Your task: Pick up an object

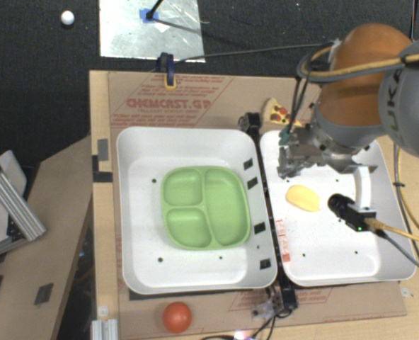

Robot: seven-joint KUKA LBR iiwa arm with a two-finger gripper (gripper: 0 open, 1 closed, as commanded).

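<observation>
Because the gripper (290,163) (aperture not discernible) sits just beside the yellow object (303,197), risk: descent may nudge it aside ungrasped.

A small yellow object (303,197), rounded and somewhat oblong, was seen lying flat on the floor of the right bin (337,261). It was placed in the left half of that bin, with its long side turned slantwise. A pale green divided plate (204,207) with three compartments was laid flat in the middle of the left bin (135,190).
</observation>
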